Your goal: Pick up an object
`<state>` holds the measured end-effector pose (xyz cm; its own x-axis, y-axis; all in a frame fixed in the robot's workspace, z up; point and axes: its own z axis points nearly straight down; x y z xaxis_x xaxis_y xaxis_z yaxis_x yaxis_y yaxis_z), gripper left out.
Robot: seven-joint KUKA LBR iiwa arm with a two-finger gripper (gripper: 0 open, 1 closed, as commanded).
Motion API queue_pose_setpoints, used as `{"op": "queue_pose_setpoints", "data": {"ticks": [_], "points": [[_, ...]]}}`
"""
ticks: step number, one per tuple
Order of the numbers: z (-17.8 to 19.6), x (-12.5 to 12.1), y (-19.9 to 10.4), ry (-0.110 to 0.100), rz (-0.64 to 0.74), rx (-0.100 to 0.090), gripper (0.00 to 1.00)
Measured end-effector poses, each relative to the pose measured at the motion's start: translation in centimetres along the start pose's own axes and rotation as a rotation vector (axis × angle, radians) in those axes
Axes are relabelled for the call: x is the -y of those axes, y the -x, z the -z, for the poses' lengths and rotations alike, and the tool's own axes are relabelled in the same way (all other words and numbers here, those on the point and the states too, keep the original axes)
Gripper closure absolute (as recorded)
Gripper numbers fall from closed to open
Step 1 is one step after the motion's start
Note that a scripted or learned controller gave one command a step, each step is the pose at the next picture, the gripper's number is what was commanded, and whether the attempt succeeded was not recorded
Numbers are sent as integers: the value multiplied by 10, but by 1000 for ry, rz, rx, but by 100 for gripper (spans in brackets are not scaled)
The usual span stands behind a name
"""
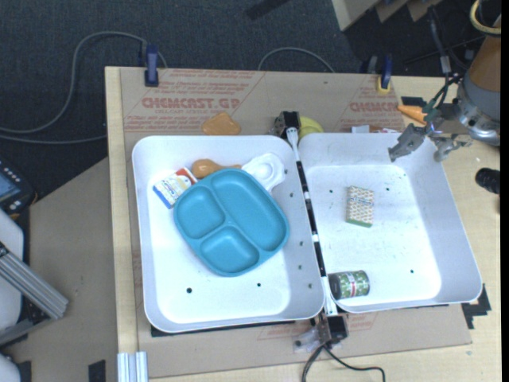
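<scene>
In the right bin point(445, 237) a small checked block point(360, 206) lies near the middle, and a green can point(350, 284) rests on its side at the front left corner. My gripper point(420, 145) hangs over that bin's far right corner, open, with nothing between its fingers. It is well apart from both the block and the can. The left bin point(159, 285) holds a blue divided plate point(231, 221), a white cup point(265, 168), an orange piece point(205, 167) and a small carton point(173, 188).
Behind the bins on the board lie an orange lump point(221, 123) and a yellow-green ball point(309, 126) beside a black clamp point(288, 121). Blue clamps point(150, 64) hold the board's far edge. The ridge where the bins meet point(308, 213) runs between them.
</scene>
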<state>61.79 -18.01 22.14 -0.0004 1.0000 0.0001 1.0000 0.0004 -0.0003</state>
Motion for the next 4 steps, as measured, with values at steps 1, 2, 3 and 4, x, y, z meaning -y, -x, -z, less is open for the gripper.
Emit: {"op": "queue_pose_setpoints", "data": {"ticks": [1, 2, 3, 4], "points": [[-54, 36, -49, -7, 3, -3, 0], [-142, 39, -72, -7, 2, -2, 0], [-127, 37, -70, 2, -1, 1, 100], [-31, 26, -138, 10, 8, -1, 100]]}}
